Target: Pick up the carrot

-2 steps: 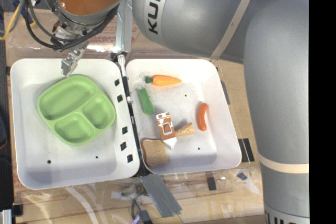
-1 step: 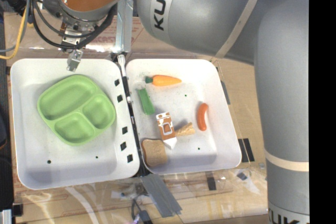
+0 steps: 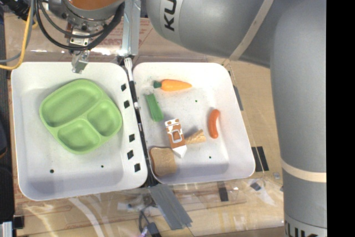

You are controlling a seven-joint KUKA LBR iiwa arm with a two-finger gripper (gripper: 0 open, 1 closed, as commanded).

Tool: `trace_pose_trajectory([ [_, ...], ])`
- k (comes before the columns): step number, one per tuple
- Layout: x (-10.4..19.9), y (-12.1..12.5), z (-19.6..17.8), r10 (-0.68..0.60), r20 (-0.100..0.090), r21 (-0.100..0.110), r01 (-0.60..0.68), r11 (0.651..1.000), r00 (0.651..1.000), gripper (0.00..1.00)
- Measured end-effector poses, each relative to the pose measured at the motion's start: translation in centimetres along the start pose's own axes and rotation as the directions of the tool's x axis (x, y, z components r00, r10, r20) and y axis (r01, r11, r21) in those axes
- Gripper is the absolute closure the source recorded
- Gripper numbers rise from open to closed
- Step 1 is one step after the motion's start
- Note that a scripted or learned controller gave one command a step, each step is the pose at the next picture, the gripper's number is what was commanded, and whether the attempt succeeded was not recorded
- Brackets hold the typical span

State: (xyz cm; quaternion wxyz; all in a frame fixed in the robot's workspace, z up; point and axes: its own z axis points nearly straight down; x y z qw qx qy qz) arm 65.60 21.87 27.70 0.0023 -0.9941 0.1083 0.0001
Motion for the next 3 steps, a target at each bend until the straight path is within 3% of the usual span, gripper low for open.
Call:
trace_pose_trajectory([
  [3,0.07,0.15,-0.50,-0.001,0.001,-0.003,0.001,1.000,1.000,1.00],
])
